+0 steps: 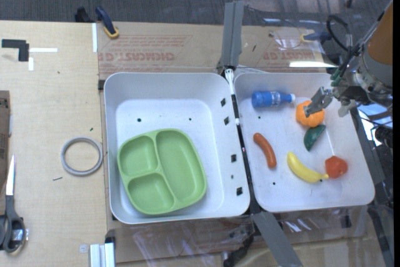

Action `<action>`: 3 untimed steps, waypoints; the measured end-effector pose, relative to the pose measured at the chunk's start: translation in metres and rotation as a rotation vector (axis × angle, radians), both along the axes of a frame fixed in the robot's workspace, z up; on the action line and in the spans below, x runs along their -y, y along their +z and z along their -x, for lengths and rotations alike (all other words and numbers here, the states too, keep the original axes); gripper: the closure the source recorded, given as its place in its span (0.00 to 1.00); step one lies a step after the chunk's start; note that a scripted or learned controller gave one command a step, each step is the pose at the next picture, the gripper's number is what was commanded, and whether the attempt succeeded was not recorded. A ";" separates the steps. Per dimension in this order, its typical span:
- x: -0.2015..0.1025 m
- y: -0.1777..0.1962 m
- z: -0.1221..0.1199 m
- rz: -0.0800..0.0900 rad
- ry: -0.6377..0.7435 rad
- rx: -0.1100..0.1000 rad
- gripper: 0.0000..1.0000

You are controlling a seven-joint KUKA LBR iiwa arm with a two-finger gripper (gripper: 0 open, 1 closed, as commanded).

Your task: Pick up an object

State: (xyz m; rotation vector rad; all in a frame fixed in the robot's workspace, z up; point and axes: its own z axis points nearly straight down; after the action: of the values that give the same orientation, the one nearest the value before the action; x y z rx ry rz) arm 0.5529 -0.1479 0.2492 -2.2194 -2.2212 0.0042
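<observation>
Gripper (326, 103) at right bin's (356, 194) 1 o'clock, low over orange (310, 115), likely lining up a grasp; claw state unclear, cannot tell.

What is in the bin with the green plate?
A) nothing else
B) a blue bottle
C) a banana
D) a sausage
A: the green plate lies alone in the left bin, while the banana, blue bottle and sausage all lie in the right bin.

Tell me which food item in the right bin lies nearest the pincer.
The orange fruit, directly under the pincer; the green pepper, banana, sausage and tomato lie farther off.
</observation>
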 end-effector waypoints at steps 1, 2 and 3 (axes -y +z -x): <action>-0.028 -0.149 0.007 -0.001 -0.003 0.000 0.00; -0.033 -0.159 0.071 -0.001 -0.003 -0.001 0.00; -0.033 -0.150 0.071 -0.002 -0.007 -0.002 1.00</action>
State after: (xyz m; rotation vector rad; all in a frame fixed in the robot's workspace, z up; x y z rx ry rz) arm 0.4823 -0.1151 0.0989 -2.2255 -2.2116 0.0043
